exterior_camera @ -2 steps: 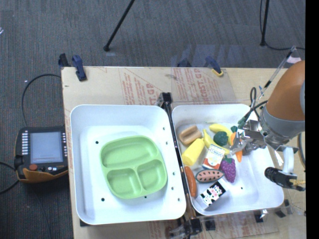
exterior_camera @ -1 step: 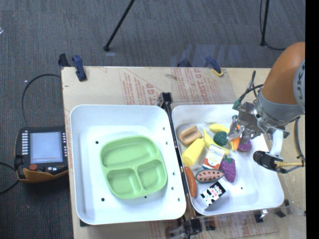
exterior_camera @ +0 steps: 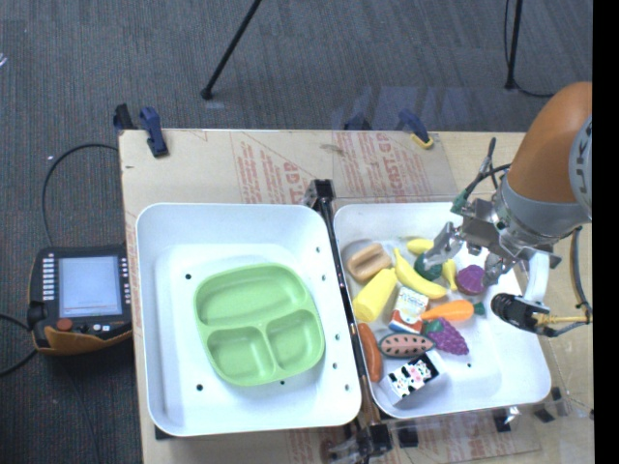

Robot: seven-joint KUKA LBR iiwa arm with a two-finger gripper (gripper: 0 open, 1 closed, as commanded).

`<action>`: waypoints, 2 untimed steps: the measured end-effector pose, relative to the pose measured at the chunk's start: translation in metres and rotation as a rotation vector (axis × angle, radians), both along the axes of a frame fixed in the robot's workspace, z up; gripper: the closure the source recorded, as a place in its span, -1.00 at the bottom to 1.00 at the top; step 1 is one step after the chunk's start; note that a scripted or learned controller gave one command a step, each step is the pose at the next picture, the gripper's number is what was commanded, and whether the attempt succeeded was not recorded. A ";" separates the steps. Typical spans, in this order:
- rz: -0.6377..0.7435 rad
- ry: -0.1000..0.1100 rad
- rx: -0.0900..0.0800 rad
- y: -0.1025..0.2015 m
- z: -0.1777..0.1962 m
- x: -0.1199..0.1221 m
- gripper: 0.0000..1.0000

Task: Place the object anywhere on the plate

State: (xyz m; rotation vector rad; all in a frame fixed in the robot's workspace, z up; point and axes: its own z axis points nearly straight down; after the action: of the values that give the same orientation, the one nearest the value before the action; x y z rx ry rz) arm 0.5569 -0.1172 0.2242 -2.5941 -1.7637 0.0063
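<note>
While the gripper (exterior_camera: 472, 256) is hovering spread open over the right bin (exterior_camera: 527, 375), nothing is sitting between its fingers. Below it, the purple toy (exterior_camera: 471, 279) is looking light, hard and slippery; gripping across its round middle seems safest. The green plate (exterior_camera: 257, 323) is waiting in the left bin (exterior_camera: 164, 356).

Red printing on the cardboard sheet (exterior_camera: 290, 167) is too blurred to read.
</note>
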 end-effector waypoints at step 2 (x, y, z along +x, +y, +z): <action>-0.094 0.009 0.004 0.011 -0.030 -0.044 1.00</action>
State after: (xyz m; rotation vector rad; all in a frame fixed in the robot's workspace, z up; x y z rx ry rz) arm 0.5127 -0.1064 0.1940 -2.6664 -1.6351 0.0143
